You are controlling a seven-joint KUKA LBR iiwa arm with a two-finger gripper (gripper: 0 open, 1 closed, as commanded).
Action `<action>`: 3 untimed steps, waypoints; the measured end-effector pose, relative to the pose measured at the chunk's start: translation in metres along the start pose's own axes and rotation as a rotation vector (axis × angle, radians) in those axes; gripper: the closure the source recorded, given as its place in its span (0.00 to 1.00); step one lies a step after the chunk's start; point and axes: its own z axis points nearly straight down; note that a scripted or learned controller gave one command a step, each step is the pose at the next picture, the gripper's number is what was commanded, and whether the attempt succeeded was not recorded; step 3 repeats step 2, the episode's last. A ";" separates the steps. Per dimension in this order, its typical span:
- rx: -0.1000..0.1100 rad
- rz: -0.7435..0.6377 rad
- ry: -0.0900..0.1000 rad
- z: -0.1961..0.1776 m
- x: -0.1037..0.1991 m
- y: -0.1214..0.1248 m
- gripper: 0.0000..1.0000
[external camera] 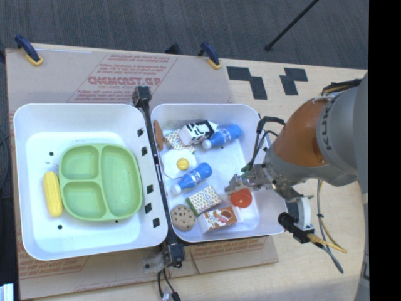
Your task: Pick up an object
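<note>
A: Start at the near edge. What lies closest in the right bin [250, 115]?

B: At about 6 o'clock of that bin, a chocolate-chip cookie [182, 217] and a small printed snack packet [218, 219], with a patterned card box [204, 199] just above them. Just beside these, at about 4 o'clock, a small red tomato-like piece [241, 198] sits right under the claw [240, 184].

A: Is the claw holding it?

B: I cannot tell; the wrist and its orange band cover the tips (no gap is visible either way). The red piece touches the bin floor by the look of it, so I judge it not yet lifted.

A: How would it handle?

B: Probably a light, hard plastic toy, rounded and smooth, so likely to squirt out of a skewed pinch. Take it across its widest part, squarely from above.

A: Farther in?

B: At the bin's centre, a blue bottle [193, 177] lying on its side and a fried-egg toy [179, 163]. Toward 12 o'clock, a second blue bottle [223, 136] beside a black-and-white carton [198, 132].

A: And the left bin [22, 121]?

B: A green divided plate [100, 182] at its centre, a corn cob [52, 194] at 9 o'clock. Cardboard covers the counter [326, 64] at the far side.
</note>
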 end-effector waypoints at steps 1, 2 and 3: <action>-0.002 0.003 0.001 -0.149 0.064 -0.003 1.00; 0.001 0.003 0.001 -0.141 0.118 0.037 1.00; 0.001 0.003 0.001 -0.141 0.118 0.037 1.00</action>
